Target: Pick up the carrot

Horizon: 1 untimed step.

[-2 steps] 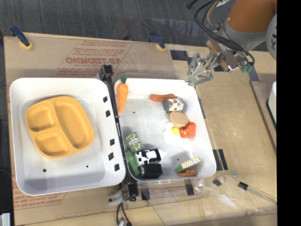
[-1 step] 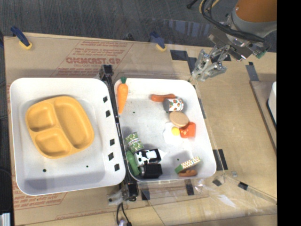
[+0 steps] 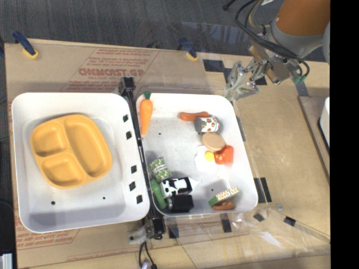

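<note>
Carrot (image 3: pixel 146 112) — smooth, tapered orange plastic.

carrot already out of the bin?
No, the carrot lies in the right bin, against its left wall near the top corner, and the gripper is apart from it above the bin's upper right corner.

Glossy plastic carrot (image 3: pixel 146 114), smooth white bin (image 3: pixel 185 102)
</note>
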Each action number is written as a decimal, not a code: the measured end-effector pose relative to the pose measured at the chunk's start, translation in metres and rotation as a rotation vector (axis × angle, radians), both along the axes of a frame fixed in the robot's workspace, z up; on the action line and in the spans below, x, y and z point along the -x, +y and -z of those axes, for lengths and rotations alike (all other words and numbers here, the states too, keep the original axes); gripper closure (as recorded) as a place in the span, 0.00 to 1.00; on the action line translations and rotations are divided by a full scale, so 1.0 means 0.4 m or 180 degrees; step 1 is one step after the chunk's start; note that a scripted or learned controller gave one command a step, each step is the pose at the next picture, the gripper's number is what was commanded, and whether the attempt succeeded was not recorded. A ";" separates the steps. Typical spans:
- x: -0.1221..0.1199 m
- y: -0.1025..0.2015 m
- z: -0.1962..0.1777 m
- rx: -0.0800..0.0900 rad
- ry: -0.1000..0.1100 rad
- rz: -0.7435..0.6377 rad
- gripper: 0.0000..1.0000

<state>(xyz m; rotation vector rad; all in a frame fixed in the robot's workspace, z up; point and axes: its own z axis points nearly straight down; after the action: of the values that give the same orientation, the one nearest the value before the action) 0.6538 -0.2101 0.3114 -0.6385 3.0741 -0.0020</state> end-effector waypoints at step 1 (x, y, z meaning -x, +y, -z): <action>-0.009 0.000 0.027 0.0000 0.0003 0.0813 1.00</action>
<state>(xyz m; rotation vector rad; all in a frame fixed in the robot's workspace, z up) 0.6575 -0.2102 0.3006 -0.2417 3.1315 -0.0019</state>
